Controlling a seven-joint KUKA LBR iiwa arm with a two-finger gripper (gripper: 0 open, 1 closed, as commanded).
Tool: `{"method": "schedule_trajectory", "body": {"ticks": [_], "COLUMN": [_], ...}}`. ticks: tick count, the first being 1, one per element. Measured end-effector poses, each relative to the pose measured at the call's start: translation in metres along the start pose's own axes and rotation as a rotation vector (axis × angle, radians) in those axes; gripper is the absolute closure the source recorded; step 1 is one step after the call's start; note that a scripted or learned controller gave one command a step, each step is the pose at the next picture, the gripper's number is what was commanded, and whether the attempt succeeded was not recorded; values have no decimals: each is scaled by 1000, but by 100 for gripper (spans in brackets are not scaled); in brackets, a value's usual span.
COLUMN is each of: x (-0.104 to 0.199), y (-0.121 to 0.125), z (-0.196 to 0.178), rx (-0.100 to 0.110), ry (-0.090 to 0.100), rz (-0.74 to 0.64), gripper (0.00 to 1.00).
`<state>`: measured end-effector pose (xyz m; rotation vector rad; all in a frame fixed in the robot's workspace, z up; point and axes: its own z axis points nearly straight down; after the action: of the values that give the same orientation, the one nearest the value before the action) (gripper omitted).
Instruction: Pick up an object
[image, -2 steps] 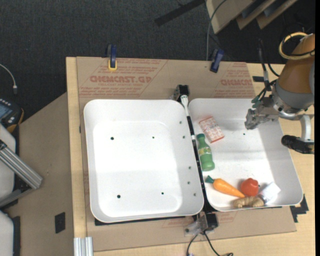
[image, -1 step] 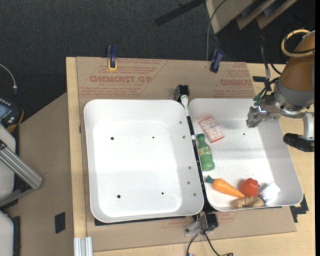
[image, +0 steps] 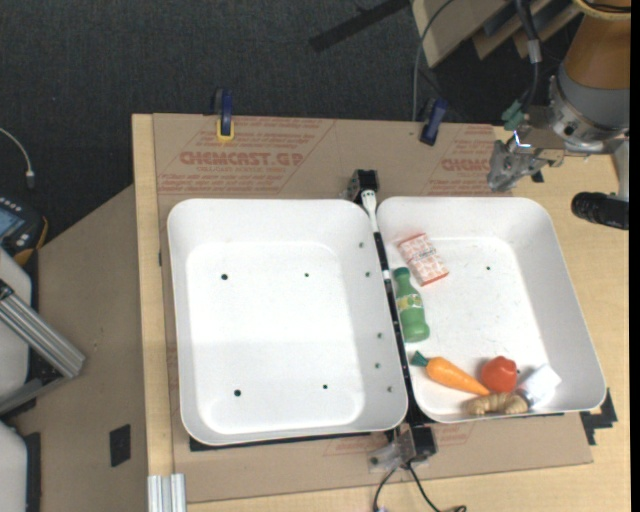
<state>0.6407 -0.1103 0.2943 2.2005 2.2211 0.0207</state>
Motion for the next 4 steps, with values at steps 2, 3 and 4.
{"method": "schedule_trajectory", "body": {"ticks": [2, 3, 4], "x": [-5, -5, -5], "y": [-2, -1, 0], "z": [-11, -21, -32], "rx": [11, 8, 5], "ry": [-3, -5, -7], "rz": [6, 5, 4], "gripper": [100, 100, 100]}}
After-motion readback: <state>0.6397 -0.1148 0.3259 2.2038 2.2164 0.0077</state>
